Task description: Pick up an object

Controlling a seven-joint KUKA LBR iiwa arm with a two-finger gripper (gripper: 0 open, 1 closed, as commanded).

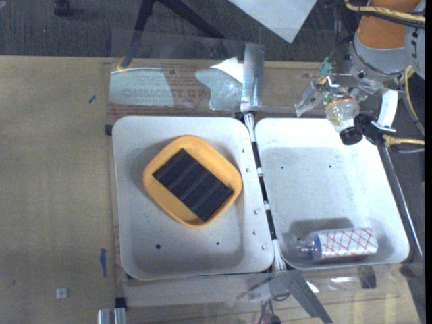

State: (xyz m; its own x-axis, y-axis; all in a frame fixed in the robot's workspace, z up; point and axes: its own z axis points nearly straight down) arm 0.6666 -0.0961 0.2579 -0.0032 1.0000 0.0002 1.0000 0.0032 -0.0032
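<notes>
Two white bins side by side. Left bin [131, 248]: orange tray [192, 179] with a dark ribbed insert, sitting rotated, nearer the bin's far edge, roughly centred side to side. Right bin [378, 181]: bottle [336, 243] with a red-and-white lattice label lying on its side along the near edge, cap end toward the divider.

Gripper [335, 106] hangs over the right bin's far edge, toward the far right corner, well apart from both objects. Fingers lost in clutter of wrist hardware and cables, so can't tell how open it is; nothing seen held.

Task judged not started: no object lifted.

Risks:
- bottle is round, likely to roll or squirt out if pinched off-centre
- it lies close to the near wall, so a finger could hit the rim
- tray is wide and shallow; jaws may not span it, and an edge grip could slip
</notes>
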